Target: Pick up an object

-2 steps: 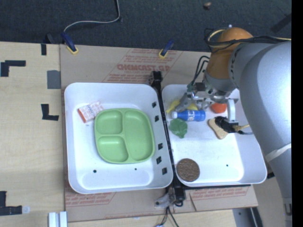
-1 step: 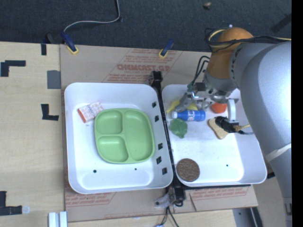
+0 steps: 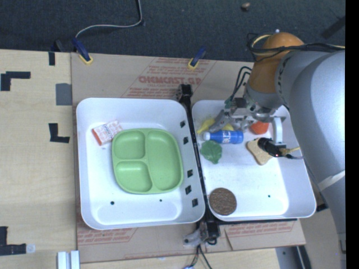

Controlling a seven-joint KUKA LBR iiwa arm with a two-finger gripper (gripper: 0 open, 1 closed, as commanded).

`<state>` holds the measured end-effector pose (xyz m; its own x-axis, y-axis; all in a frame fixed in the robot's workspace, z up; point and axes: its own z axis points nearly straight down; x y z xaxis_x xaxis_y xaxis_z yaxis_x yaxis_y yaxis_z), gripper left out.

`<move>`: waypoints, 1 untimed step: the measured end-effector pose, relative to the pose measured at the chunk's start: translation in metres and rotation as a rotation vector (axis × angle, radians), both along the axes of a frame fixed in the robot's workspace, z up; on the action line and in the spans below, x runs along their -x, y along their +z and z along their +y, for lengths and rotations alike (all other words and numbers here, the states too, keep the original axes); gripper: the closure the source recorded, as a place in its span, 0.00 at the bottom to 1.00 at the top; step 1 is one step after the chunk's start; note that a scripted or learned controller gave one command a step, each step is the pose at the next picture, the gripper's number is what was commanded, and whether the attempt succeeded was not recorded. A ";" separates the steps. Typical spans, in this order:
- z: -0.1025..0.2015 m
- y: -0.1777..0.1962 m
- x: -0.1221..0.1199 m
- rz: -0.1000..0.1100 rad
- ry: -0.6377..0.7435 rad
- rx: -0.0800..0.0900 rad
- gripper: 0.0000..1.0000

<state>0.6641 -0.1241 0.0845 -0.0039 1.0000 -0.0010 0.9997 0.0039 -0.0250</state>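
Observation:
My gripper (image 3: pixel 233 117) hangs low over the far part of the right bin (image 3: pixel 291 198), under the orange band of the arm (image 3: pixel 263 74). Just in front of it lies a blue bottle (image 3: pixel 224 137) on its side with a white cap to the left. A yellow piece (image 3: pixel 206 124) sits to the gripper's left, partly hidden by it. A green lump (image 3: pixel 211 151) lies in front of the bottle. To the right are an orange-red object (image 3: pixel 259 128) and a tan slab (image 3: pixel 258 151). A brown disc (image 3: pixel 222 200) rests near the bin's front edge.
The left bin (image 3: pixel 92 200) holds a green divided plate (image 3: pixel 147 160) and a small red-and-white packet (image 3: pixel 106 131). A black divider (image 3: pixel 191 144) separates the bins. The arm's grey body (image 3: pixel 322 122) covers the right bin's right side.

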 end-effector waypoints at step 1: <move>0.008 0.000 0.001 -0.002 -0.005 0.015 0.00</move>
